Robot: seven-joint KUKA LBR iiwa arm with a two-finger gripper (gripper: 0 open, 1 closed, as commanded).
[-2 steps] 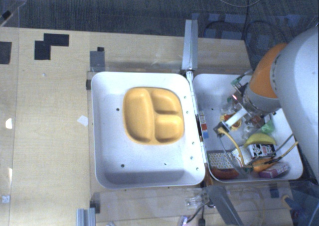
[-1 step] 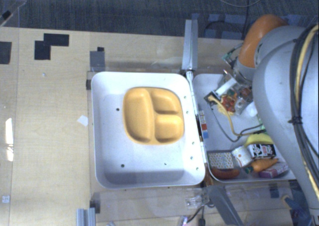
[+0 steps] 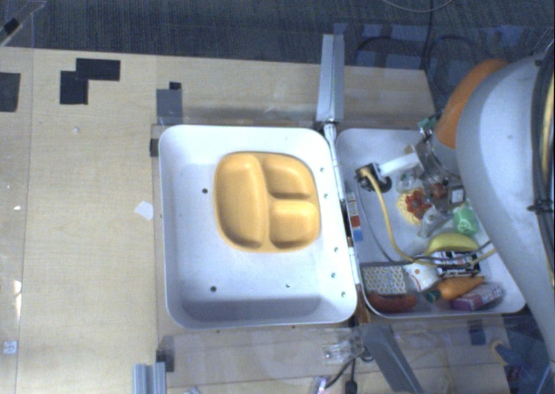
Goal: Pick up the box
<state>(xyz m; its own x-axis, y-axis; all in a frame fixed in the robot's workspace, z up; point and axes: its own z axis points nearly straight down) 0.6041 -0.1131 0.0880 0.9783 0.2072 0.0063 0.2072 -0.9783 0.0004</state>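
Pale wood-grain counter (image 3: 78, 236), matt, marked with flat black patches (image 3: 87, 78). Left bin (image 3: 186, 236) of smooth white plastic with a soft sheen, holding a yellow three-compartment tray (image 3: 264, 200), moulded plastic, slightly glossy. Right bin (image 3: 351, 154) of the same white plastic. Banana (image 3: 453, 242) smooth, waxy-looking. Grater (image 3: 383, 279) of dull perforated metal. Arm (image 3: 503, 167) with smooth grey shell, satin finish. Metal brackets (image 3: 330, 80), brushed grey.

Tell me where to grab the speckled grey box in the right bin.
Take the speckled grey box from straight above, probably by its far and near long edges: it lies flat, bin wall at one end, white carton at the other.
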